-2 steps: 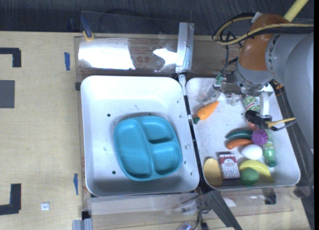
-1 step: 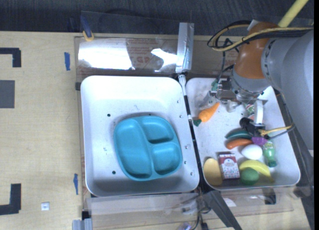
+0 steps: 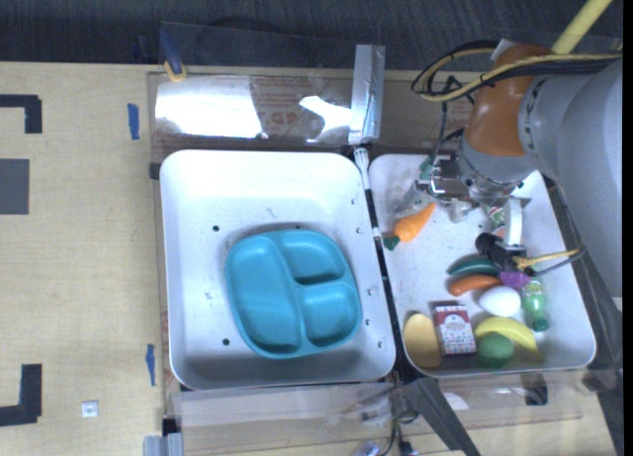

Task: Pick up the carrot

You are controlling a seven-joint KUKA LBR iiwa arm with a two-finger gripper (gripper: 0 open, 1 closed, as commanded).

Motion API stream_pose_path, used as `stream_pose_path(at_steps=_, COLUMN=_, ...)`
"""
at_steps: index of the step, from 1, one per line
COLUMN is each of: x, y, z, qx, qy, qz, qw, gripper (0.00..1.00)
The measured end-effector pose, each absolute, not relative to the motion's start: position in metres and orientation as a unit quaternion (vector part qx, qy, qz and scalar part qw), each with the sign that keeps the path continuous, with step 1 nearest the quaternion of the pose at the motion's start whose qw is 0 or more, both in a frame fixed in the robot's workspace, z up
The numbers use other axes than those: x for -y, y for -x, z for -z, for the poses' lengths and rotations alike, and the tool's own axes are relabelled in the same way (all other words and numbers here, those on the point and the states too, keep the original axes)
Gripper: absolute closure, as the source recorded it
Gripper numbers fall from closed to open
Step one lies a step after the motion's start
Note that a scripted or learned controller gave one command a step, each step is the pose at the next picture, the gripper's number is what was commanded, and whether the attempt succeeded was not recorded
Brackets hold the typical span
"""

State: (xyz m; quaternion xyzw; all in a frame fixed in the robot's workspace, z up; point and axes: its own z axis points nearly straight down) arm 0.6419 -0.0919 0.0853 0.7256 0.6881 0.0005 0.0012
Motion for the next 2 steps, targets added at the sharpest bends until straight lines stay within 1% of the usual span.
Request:
stream_pose_path(at_steps=1, x=0.092, y=-0.644, z=-0.095, qx=-0.689, qy=-0.725, qz=-0.0019, qw=0.002, gripper=1.00)
stream_pose_path(at_steps=2, x=0.020, y=-0.646, z=-0.195, qx=-0.620, qy=-0.785, qz=-0.0013, qw=0.000, gripper=1.00)
